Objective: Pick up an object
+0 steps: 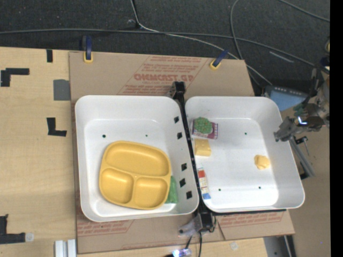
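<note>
Lying loose in right bin, well apart: yellow lump, yellow block, green toy (graspable, unobstructed). Hovering beyond bin's right rim: gripper, finger state indiscernible.

My pincer at the right bin's outer edge, two bins below me.

My gripper sits just past the right rim of the right bin. In that bin a green piece on a pink card lies near the divider, a pale yellow block just below it, a small striped stick lower still, and a yellow lump well apart toward my side. The left bin holds a yellow divided tray with a green item touching its right edge.
</note>
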